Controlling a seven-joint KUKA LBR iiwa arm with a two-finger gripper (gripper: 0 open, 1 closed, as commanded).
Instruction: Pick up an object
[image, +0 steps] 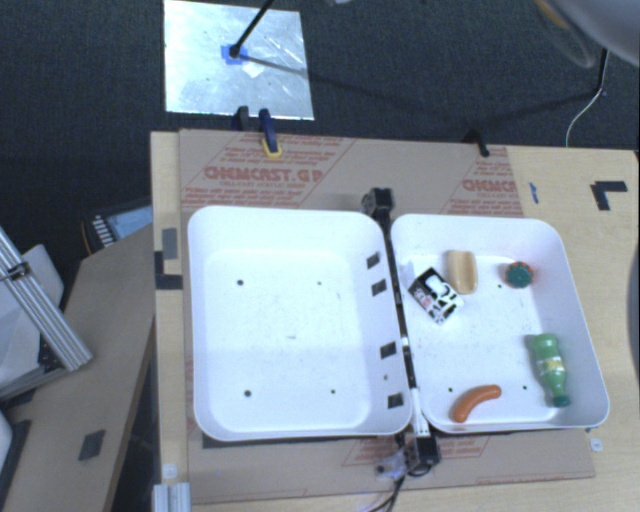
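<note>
- Bench (620, 300): pale wood, with a brown cardboard sheet (330, 165) under both bins; red print on it reads "CHEMCAST" and then what looks like "GP", once at upper left and again, slanted and partly cut off, at upper right.
- Left bin (285, 330): white and shallow, bare floor with a few dark dots.
- Right bin (575, 300): white, touching the left bin along a shared middle edge; it carries all five loose items.
- Silver foil square (238, 58): on the dark floor beyond the bench, with a blue bit near its middle.
- Green bottle (548, 368): lying by the right bin's right wall (label unreadable).
- Orange sausage shape (474, 402): near the front wall.
- Tan bread-like piece (460, 270): toward the back, just right of the card.
- Black-and-white card (435, 295): markings too small to read.
- Small teal ball (518, 274): back right, apart from the bread.
- End effector: state cannot be told.
</note>
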